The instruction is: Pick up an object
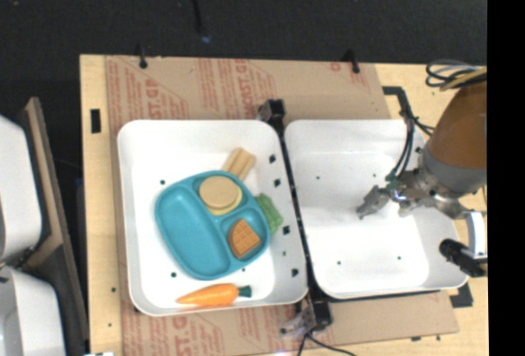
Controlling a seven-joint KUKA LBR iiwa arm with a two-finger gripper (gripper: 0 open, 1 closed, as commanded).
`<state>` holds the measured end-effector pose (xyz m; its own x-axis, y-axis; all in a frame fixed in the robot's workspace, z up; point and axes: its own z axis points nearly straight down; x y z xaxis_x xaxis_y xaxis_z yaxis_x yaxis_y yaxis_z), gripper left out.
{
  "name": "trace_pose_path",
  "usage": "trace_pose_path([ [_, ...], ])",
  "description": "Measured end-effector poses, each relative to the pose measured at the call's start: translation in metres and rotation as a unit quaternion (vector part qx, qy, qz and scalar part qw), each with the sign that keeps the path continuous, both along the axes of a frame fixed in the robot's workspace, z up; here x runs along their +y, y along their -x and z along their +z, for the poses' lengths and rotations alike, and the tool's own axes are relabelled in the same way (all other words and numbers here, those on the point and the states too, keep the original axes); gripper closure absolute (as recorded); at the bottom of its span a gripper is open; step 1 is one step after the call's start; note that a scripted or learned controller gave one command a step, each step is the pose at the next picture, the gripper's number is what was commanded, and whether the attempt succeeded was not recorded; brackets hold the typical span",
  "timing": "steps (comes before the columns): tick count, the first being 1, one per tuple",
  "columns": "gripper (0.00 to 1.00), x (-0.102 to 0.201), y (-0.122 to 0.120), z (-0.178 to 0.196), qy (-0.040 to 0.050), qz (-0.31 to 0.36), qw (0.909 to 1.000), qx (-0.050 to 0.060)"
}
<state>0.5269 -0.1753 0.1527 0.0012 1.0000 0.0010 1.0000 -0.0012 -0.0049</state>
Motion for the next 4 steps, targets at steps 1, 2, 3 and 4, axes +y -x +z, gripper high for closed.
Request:
trace_pose_path([
  [1,0.0,0.0,0.001,-0.052,0.0002,0.0,1.0,0.0],
  [2,1.0,-0.001,0.0,-0.039,0.0006,0.0,1.0,-0.003],
  [3,1.0,-0.004,0.008,0.015,0.0011,0.0,1.0,-0.005],
  [4,1.0,-0.005,0.007,0.063,0.0012,0.001,1.0,-0.005],
])
